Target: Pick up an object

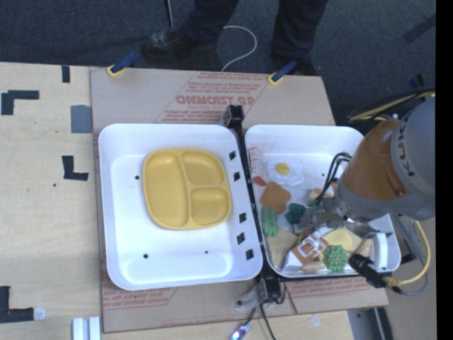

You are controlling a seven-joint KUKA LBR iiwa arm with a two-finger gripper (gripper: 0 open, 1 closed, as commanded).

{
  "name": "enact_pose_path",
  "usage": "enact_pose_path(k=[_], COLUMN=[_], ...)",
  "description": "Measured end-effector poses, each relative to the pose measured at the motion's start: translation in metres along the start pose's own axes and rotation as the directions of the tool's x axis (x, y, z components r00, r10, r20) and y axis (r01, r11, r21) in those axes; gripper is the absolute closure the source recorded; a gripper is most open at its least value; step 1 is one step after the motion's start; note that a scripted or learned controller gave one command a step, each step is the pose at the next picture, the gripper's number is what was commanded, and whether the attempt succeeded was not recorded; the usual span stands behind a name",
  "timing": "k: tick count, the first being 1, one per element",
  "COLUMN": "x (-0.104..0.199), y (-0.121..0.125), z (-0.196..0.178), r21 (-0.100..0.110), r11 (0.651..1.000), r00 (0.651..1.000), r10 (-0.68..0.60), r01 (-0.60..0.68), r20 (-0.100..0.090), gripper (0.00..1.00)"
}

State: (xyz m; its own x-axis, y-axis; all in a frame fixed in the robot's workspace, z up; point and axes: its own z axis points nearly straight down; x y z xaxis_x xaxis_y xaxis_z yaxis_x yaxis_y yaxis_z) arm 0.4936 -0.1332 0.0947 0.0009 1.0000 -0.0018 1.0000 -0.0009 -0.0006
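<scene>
A wooden bench (42,211) is carrying a cardboard sheet (205,94) with red print, held at its far edge by two yellow-and-blue clamps (124,64). Black tape marks are showing on the bench toward 9 o'clock. Beyond the bench, at 12 o'clock, a dark carpeted floor is visible, with the legs of a standing person (248,16) and a white cable (241,44) looping on the floor.

Two shallow white bins are sitting side by side on the cardboard. The left bin (117,261) is holding a yellow compartment tray (187,188), smooth, rounded, with three sections. The right bin (304,134) is holding a loose heap of small toy foods: a fried egg (282,169) at 12 o'clock of the heap, a brown bread-like piece (275,197), a teal piece (295,210), a green ridged piece (270,222), a knobbly green broccoli (335,258) at 6 o'clock, and an orange-and-white packet (310,247) beside it.

The arm (389,168), grey with an orange band, is reaching in from 3 o'clock and bending down over the right bin. The gripper (315,207) is sitting low among the toys, just beside the teal piece. Whether it is apart, together or clamped on anything cannot be told from this angle.
</scene>
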Motion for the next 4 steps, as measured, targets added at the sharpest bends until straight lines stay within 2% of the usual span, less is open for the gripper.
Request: enact_pose_path(k=[1,2,3,4], x=[0.000,0.029,0.026,0.039], y=[0.000,0.071,0.137,0.089], z=[0.000,0.011,0.010,0.010], r21=[0.000,-0.003,-0.003,0.002], r11=[1.000,1.000,1.000,1.000], r00=[1.000,1.000,1.000,1.000], r10=[0.000,-0.006,-0.004,0.000], r01=[0.000,0.006,0.004,0.000], r20=[0.000,-0.001,-0.001,-0.001], gripper=[0.00,0.00,0.00,0.00])
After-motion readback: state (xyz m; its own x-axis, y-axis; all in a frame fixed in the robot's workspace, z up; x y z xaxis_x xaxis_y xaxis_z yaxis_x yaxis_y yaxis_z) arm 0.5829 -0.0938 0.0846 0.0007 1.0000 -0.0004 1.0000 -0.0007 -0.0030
